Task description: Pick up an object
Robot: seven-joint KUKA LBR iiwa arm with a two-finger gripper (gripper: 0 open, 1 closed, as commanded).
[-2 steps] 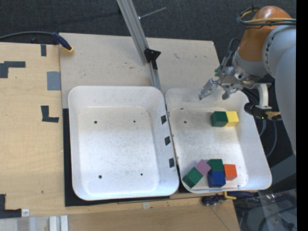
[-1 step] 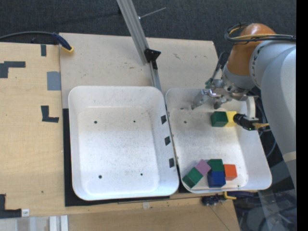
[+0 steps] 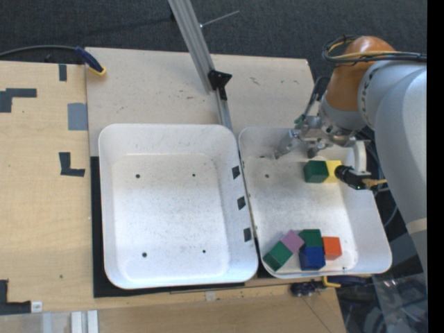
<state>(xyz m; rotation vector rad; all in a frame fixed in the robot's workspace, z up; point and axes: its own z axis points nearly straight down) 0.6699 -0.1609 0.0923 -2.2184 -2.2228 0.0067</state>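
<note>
Hand, grip state unclear, hovers over right bin near green cube.

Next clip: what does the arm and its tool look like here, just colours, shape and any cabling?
The arm is a thick, rounded grey body with an orange band above the wrist. Thin dark cables loop over that band. Below it sits the tool, a small cluster of metallic grey and dark parts with a hint of green; its finer details are too small to tell.

Blocks in right bin
</note>
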